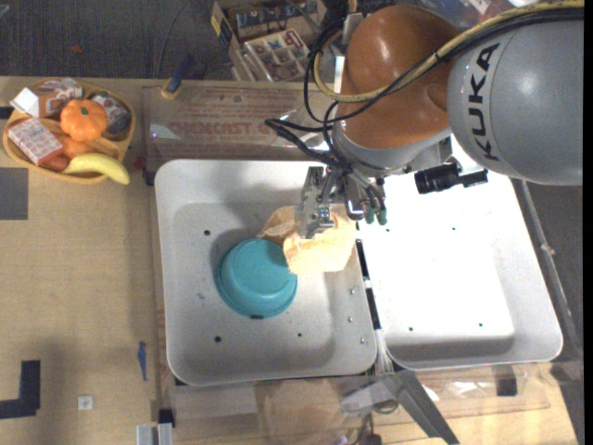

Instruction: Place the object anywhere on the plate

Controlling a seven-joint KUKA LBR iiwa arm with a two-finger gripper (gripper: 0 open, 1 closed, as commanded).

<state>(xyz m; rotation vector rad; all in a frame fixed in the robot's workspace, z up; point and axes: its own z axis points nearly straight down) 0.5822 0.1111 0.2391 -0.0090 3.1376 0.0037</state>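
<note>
A teal plate (258, 278) lies in the left white bin (185, 341), left of its middle. A tan, bread-like object (320, 253) rests against the plate's upper right edge and partly overlaps it. My gripper (320, 219) hangs straight over the top of this object, touching or just above it, and covers its upper part. The grey arm with its orange band (389, 72) comes in from the upper right.
The right white bin (463, 276) sits beside the left one, under the arm. A basket of toy fruit (69, 133) stands on the bench at the far left. Boxes and cables lie beyond the bench's back edge.
</note>
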